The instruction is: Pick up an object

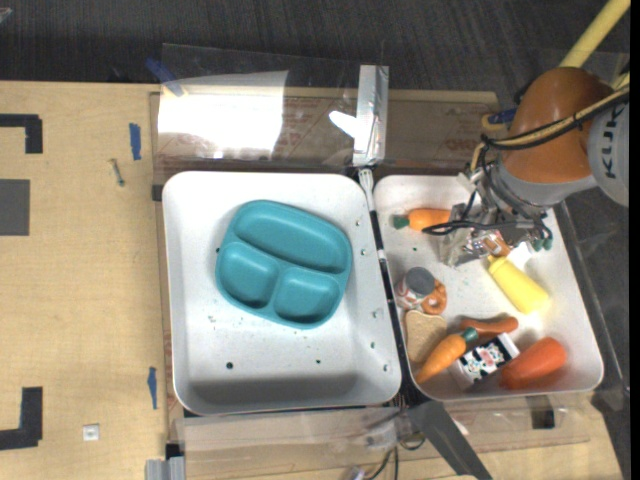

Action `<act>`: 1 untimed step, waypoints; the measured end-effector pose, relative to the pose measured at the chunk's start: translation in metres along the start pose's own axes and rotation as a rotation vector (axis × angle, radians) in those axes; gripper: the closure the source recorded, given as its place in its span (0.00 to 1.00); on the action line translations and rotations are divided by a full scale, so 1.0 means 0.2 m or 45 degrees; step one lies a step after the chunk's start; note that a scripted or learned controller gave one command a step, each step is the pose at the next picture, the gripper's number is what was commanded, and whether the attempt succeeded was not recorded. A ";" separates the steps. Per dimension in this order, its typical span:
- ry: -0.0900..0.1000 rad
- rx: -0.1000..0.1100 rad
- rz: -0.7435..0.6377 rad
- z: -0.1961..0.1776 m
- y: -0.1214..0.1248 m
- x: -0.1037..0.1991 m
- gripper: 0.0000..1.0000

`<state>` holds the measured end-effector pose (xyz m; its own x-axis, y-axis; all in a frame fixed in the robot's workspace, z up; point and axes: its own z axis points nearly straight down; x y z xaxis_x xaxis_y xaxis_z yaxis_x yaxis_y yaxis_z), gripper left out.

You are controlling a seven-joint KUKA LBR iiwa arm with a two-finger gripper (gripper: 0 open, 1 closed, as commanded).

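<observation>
You were looking at a tabletop (pixel 70 268) with two white bins side by side. The left bin (pixel 190 368) held a teal divided tray (pixel 283 261), set a little toward the back. The right bin (pixel 590 358) held all the small things. The arm (pixel 555 118) came in from the right, its orange band above the back corner of that bin, with the wrist bent down so the claw (pixel 480 240) hung low over the bin's back half.

By my reading, you were at the reach-and-grasp step: the claw was down among the objects, but nothing was seen lifted. I could not tell whether the claw was spread or pressed together; cables and metal parts cluttered that spot, and no object showed plainly between the tips.

The candidates lay close by. A yellow bottle (pixel 518 280) lay tilted just beside the claw, toward the front right. A small carrot (pixel 428 218) lay at the claw's left, near the back. A grey-and-orange piece (pixel 421 289) sat nearer the divider. Along the front were a red pepper (pixel 533 362), a larger carrot (pixel 441 356) and a black-and-white box (pixel 484 356), packed together.

The next move, I judge, called for a firm close on the bottle or small carrot, then a straight lift clear of the bin wall.
</observation>
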<state>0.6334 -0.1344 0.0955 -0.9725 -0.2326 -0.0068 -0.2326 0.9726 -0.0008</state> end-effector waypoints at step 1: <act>-0.015 0.008 -0.084 -0.80 -0.13 -0.16 1.00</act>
<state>0.6702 -0.1527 0.2567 -0.9551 -0.2959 -0.0181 -0.2958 0.9552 -0.0080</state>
